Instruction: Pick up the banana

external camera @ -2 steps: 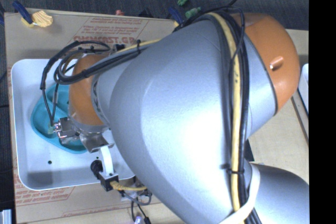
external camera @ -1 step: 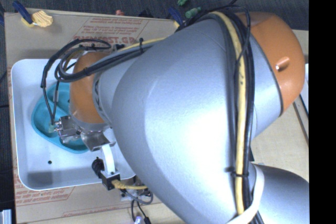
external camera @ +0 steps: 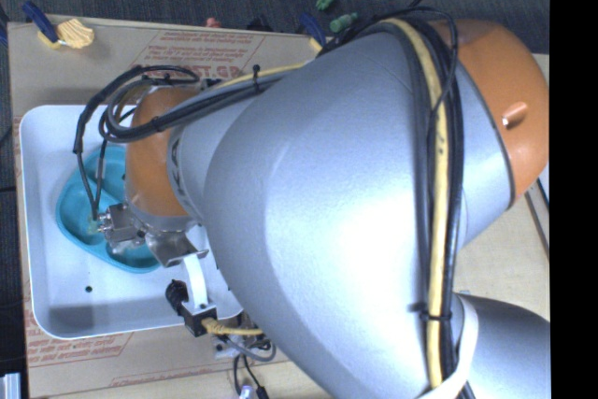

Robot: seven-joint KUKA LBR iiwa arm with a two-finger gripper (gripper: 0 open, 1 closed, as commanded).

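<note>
Reaching from the right, the big grey arm (external camera: 355, 201) covers most of the shallow white bin (external camera: 42, 201). A blue plastic bowl (external camera: 79, 215) lies inside, under the wrist. No banana shows.
</note>
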